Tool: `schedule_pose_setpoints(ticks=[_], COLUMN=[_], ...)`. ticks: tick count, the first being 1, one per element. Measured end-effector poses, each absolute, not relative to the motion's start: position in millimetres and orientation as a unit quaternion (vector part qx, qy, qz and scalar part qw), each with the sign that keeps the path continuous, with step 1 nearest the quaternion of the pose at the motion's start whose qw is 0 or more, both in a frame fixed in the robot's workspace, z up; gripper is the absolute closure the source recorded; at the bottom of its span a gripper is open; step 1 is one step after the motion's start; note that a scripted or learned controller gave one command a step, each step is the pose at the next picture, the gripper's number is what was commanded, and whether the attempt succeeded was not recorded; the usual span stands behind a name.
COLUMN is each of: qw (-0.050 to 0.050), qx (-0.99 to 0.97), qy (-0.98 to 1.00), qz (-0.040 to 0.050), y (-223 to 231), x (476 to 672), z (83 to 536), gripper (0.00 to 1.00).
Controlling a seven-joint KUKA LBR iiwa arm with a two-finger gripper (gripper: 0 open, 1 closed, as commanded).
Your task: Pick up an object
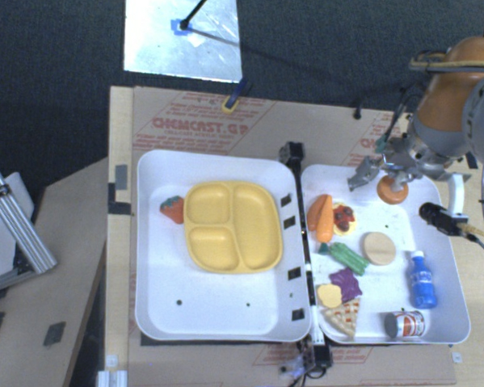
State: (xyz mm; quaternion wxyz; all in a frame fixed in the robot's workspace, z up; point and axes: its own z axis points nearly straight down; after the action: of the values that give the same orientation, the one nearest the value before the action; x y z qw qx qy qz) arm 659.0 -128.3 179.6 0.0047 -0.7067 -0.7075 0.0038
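Observation:
My gripper (pixel 378 183) hangs over the far edge of the right bin (pixel 454 321), its fingers spread apart and nothing between them. An orange round toy (pixel 393 192) lies in the bin just under the right finger (pixel 397 177). Nearer the divider lie an orange carrot (pixel 322 217), a small red and yellow piece (pixel 343 216), a green vegetable (pixel 344 255) and a beige disc (pixel 379 248). Towards the front are a blue bottle (pixel 422 281), a purple piece (pixel 347 281), a yellow piece (pixel 329 295), a pizza slice (pixel 342 318) and a can (pixel 405 324).
The left bin (pixel 163 306) holds a yellow divided plate (pixel 230 226) and a strawberry (pixel 172 208) at its left. A black divider (pixel 298 232) runs between the bins. A shiny sheet (pixel 186 32) lies on the dark floor beyond the bench.

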Motion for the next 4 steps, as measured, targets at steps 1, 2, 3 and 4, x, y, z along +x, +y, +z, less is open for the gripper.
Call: schedule_pose_setpoints(ticks=[1, 2, 3, 4], qw=[-0.001, 0.001, 0.008, 0.007], qx=[-0.706, -0.705, -0.708, -0.707], qy=[-0.708, -0.709, -0.706, -0.707], qz=[-0.0004, 0.0006, 0.0064, 0.0081], y=[-128, -129, -131, -133], x=[662.0, 671.2, 667.8, 667.5], z=[189, 132, 95, 105], gripper=[0.0, 0.0, 0.0, 1.0])
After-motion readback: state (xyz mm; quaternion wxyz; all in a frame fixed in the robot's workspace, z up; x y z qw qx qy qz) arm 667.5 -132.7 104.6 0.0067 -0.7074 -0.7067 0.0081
